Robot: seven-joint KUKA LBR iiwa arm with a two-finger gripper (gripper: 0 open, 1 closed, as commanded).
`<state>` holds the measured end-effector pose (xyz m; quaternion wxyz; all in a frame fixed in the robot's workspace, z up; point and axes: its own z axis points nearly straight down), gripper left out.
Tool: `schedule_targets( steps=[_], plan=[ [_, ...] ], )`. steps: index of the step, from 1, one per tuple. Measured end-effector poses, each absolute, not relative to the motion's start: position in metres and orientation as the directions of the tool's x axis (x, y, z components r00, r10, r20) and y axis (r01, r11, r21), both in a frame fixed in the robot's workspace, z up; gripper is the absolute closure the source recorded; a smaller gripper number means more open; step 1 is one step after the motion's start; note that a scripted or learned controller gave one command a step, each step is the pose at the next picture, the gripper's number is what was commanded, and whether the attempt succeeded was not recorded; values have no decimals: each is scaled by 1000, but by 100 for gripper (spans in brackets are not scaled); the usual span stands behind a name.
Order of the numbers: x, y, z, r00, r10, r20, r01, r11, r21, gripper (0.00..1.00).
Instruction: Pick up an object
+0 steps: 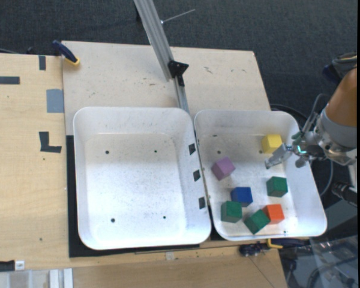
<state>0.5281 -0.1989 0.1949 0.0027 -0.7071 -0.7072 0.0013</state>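
The right bin holds several small blocks: a yellow one at the far right, a purple one near the middle, a blue one, green ones and an orange one near the front. My gripper hangs over the bin's right side, just right of and below the yellow block and above the upper green block. Its fingers stand apart with nothing between them.
The left bin lies beside the right one. A slanted metal rail runs from the top down to the divide between the bins. A blue and yellow clamp sits at the bench's far left corner.
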Motion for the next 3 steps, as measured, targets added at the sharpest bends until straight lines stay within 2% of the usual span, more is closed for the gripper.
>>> schedule_targets(
  steps=[1, 2, 3],
  plan=[
    [529, -199, 197, -2, 1000, 1, 1000, 2, -1, 0],
    [525, -197, 153, -1, 1000, 1, 1000, 1, -6, 0],
    [531, -201, 97, -1, 1000, 1, 1000, 1, -7, 0]
  ],
)
